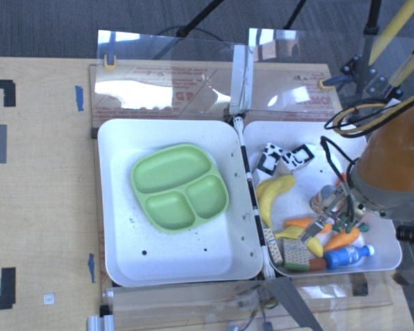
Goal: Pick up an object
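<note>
Two white bins sit on a tan bench. The divided plate is pale green. The banana is yellow, the bottle blue, the carrot orange, and the cube black-and-white patterned.

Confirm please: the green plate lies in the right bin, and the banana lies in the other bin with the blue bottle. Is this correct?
Not quite. The camera view shows the green plate in the left bin, not the right one. The rest holds once the bins are swapped: the banana lies in the other bin, the right bin, with the blue bottle.
</note>
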Tool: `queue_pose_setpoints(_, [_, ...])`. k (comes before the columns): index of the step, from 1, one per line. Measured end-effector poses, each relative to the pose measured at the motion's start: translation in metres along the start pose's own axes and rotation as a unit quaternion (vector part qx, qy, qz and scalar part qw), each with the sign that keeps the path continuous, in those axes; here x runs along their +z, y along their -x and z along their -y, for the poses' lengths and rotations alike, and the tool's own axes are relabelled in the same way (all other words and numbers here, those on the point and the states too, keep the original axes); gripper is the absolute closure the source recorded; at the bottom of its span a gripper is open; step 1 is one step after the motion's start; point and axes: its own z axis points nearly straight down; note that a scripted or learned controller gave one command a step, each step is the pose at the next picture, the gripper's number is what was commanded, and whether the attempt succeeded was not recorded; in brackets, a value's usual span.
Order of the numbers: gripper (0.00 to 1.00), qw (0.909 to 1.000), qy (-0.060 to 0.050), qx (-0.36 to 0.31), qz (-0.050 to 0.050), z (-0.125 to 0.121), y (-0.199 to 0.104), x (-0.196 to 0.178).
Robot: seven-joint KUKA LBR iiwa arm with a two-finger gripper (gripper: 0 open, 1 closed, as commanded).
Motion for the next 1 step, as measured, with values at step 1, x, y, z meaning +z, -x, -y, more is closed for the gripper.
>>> queue_pose_setpoints(1, [0.00,0.9998,0.002,0.018,0.002,0.0130,0.0330,0.0433])
